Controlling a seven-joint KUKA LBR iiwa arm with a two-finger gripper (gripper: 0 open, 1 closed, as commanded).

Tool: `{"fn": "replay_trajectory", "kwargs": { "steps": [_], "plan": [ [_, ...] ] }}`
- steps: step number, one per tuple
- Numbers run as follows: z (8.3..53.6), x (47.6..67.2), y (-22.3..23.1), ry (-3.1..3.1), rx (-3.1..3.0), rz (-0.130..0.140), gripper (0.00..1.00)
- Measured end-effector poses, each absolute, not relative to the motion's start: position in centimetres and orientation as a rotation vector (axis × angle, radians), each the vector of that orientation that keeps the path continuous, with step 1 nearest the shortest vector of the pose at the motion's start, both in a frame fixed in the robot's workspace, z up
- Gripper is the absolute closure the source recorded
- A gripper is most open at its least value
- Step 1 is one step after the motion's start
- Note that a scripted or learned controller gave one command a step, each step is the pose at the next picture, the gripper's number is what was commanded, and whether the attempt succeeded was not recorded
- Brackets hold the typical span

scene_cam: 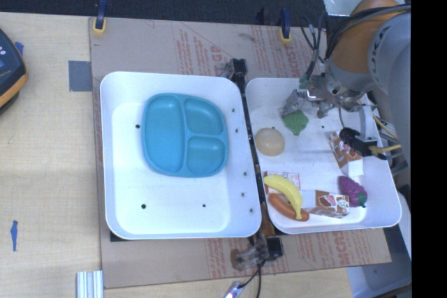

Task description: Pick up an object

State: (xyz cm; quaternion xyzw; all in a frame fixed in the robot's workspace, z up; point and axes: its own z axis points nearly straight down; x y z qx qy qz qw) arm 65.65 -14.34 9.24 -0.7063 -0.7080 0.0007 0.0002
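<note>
Jaws (305, 102) hang low in the upper part of the right bin (391, 220), spread apart, with one finger reaching toward the green block (296, 121) just below them; nothing sits between the fingers. By the look of it the step in hand is the approach, and the grasp is not yet made. The green block lies on the bin floor near the top, a small soft-edged lump of matte plastic or foam. The next move calls for the jaws to centre over it, drop and close across its narrow side.

Just beside it to the lower left rests a pale ball (269, 142), round and smooth, likely to roll if nudged. Nearer the bin's front lie a yellow banana (286, 190) touching an orange sausage (283, 206), both glossy toy plastic, with printed packets (332, 203) and a purple bunch (352, 190) to their right. The left bin (126, 220) holds a blue tray (185, 134), three wells, smooth and rigid. Cardboard (174, 45) covers the wooden bench (42, 171).
</note>
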Motion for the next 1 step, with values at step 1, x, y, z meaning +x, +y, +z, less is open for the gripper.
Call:
{"fn": "replay_trajectory", "kwargs": {
  "steps": [1],
  "plan": [
    [9.20, 65.62, -11.68, -2.226, -2.213, 0.006, 0.00]
  ]
}}
